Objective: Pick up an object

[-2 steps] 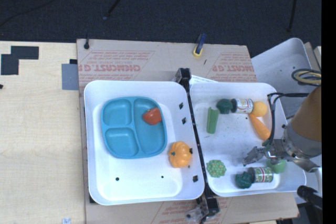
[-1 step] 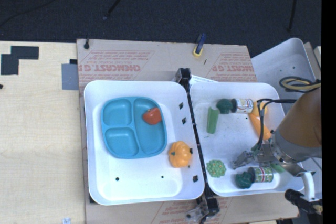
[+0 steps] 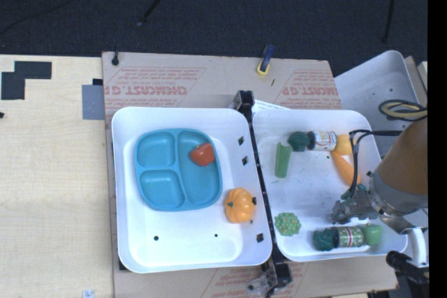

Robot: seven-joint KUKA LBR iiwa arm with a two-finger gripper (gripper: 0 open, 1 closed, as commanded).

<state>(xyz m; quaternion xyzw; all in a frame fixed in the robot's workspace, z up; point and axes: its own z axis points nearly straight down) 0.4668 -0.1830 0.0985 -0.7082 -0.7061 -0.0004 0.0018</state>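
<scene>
My gripper (image 3: 347, 210) reaches into the right bin (image 3: 307, 129) from the right and sits low near its front right part. It is just above a lying green bottle (image 3: 347, 236) with a dark green cap and just below an orange carrot (image 3: 343, 165). A green bumpy ball (image 3: 287, 223) lies to the gripper's left. Further back are a green stick (image 3: 282, 160) and a small bottle with a dark green cap (image 3: 313, 141).
The left bin (image 3: 133, 234) holds a blue divided plate (image 3: 176, 171) with a red piece (image 3: 202, 154) in its upper right compartment. An orange pepper (image 3: 239, 206) sits beside the plate near the divider between the bins. A yellow cable (image 3: 399, 108) lies outside at the right.
</scene>
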